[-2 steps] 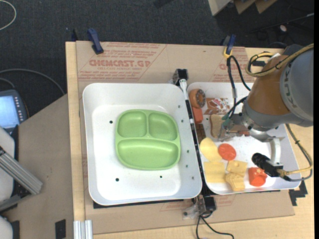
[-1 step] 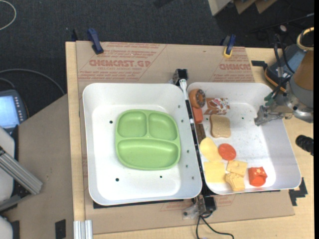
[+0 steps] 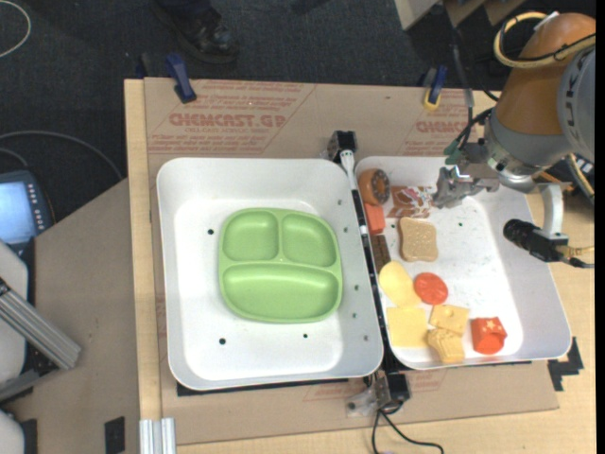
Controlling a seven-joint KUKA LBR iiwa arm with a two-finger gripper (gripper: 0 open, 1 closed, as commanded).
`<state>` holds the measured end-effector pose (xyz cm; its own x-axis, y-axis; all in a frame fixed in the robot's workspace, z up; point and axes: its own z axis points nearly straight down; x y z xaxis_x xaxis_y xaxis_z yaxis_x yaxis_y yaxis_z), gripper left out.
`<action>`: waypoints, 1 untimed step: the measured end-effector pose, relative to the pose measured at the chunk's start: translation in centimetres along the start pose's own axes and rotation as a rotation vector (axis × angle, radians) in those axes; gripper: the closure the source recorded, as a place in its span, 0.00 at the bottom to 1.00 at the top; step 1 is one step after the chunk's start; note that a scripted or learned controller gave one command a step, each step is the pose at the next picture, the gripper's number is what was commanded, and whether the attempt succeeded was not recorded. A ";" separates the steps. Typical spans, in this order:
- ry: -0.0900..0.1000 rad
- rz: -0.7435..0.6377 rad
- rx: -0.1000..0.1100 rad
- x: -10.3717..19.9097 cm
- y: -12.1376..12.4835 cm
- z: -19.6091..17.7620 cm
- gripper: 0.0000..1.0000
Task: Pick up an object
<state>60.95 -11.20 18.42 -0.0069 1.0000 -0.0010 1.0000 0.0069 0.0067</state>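
**Plastic food waits in the right bin, gripper low at the far end**

Plastic, by the look of it — the right bin (image 3: 529, 291) holds a scatter of toy food. Nearest the camera lie a red piece (image 3: 488, 335), tan cracker-like blocks (image 3: 448, 332) and a pale yellow slab (image 3: 407, 326), close together. Just beyond sit a red disc (image 3: 431, 288) and a yellow oval (image 3: 396, 282). Past them is a slice of bread (image 3: 418, 239), flat and apart from its neighbours. At the far end lie an orange bar (image 3: 374, 218), a brown sausage-like piece (image 3: 377, 186) and a red-and-white piece (image 3: 411, 198).

The gripper (image 3: 452, 183) hangs low over that far end, just beside the red-and-white piece; I cannot tell how it is set or whether it has anything.

The left bin (image 3: 180, 282) carries a green divided plate (image 3: 280, 265).

These pieces probably weigh little, feel stiff and slide easily on the smooth bin floor. The bread slice looks the easiest — take it across its narrow sides, low, since a flat piece gives little height to pinch.
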 end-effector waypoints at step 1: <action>0.000 0.005 0.005 -0.4 -0.3 0.1 0.00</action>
<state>60.67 -11.60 18.35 -0.0014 1.0000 -0.0010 1.0000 0.0014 0.0017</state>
